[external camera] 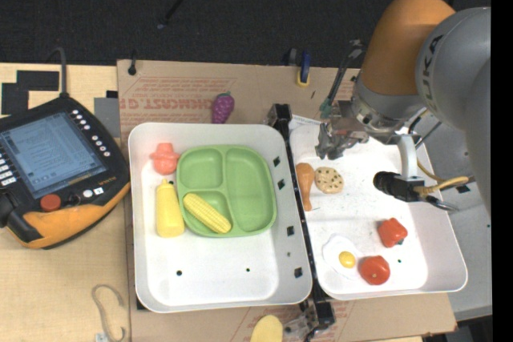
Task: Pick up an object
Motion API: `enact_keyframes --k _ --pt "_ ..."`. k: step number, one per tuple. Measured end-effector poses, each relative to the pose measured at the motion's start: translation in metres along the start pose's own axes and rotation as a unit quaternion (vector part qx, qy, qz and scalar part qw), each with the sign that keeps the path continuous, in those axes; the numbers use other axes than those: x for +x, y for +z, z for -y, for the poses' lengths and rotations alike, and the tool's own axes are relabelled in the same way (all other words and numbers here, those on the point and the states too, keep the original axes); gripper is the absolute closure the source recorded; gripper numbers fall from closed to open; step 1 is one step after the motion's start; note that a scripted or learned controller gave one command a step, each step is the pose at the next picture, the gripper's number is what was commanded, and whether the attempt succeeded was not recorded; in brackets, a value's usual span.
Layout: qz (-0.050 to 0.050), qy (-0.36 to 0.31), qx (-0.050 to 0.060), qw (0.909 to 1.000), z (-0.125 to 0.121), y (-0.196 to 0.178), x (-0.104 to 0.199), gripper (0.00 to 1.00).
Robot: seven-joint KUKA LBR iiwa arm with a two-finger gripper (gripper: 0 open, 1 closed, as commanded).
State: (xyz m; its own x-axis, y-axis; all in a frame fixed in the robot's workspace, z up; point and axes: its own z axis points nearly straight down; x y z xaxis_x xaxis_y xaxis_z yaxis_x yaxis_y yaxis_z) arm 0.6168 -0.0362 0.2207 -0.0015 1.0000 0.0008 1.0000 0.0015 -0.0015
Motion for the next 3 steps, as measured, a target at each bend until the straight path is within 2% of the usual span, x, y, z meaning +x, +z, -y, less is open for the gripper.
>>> enact_keyframes --k 1,2,3 --pt "0.0 0.002 0.0 1.0 0.007 -0.017 -0.002 1.0" --pt "0.001 0.001 0.002 1.0 0.008 0.004 -0.006 1.0" --pt "0.0 0.001 0.0 1.0 0.006 0.003 -0.002 1.0"
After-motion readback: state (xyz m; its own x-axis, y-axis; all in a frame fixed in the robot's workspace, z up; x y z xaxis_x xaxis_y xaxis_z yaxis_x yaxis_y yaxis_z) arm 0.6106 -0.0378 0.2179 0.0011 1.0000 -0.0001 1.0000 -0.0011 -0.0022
